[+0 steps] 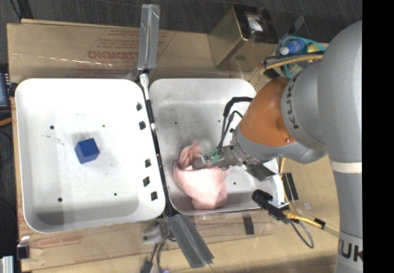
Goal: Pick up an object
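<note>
Pick-up, not finished — gripper [212,158] low in the right bin [184,96], at the pink cloth [200,182] lying on the floor; grip cannot be told — lift outstanding; blue cube [87,150] in left bin [37,99].

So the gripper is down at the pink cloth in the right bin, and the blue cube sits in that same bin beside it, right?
Not quite. The camera view shows the blue cube alone in the left bin, not in the right bin. The rest holds: the gripper is down at the pink cloth in the right bin.
</note>
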`<state>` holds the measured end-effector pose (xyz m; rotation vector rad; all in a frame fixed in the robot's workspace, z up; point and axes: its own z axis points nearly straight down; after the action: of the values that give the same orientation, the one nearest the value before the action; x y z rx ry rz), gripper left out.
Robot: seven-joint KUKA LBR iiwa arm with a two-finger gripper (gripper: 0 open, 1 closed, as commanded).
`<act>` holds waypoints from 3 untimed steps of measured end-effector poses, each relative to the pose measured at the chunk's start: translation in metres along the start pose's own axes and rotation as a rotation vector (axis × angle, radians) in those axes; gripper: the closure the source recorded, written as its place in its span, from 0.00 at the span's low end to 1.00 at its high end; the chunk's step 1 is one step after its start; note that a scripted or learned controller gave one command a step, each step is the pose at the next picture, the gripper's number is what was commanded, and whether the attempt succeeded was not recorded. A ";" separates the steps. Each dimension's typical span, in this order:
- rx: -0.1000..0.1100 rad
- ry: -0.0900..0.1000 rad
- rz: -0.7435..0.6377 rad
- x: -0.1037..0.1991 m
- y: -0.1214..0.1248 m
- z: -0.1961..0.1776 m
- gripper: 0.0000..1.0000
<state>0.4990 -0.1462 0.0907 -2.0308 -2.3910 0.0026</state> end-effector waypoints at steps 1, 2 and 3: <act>-0.002 -0.001 0.070 0.018 -0.019 0.000 0.00; 0.000 -0.001 0.053 0.037 0.035 0.000 0.00; 0.000 -0.001 0.053 0.037 0.034 0.000 0.00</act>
<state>0.5270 -0.1044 0.0905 -2.0939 -2.3367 0.0030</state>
